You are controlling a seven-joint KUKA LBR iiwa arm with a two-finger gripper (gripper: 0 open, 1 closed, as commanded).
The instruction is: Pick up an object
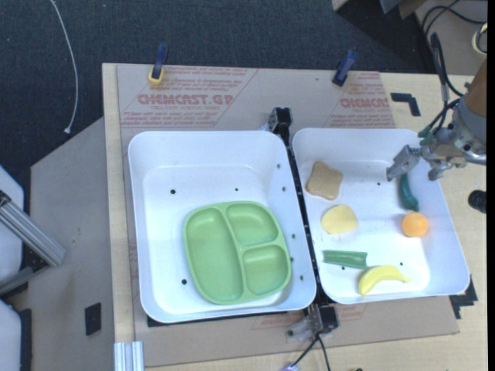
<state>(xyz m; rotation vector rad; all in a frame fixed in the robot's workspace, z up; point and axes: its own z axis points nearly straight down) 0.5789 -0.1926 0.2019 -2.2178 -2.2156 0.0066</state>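
Camera view shows the claw [418, 163] over the far right side of the right bin [456, 242], its two fingers spread apart and grasping nothing. Just below it lies a teal object [407, 192], and nearer the front an orange ball [415, 224]. Toward the bin's left side sit a tan bread slice [324, 179] and a pale yellow round piece [339, 219]; along the front lie a green stick [345, 259] and a banana [382, 277]. The left bin [155, 168] holds a green divided plate [236, 250]. Both bins rest on the tabletop [255, 91].

A robotics lab: 2 white bins [155, 207] clamped [158, 62] to a cardboard-topped bench [255, 91]
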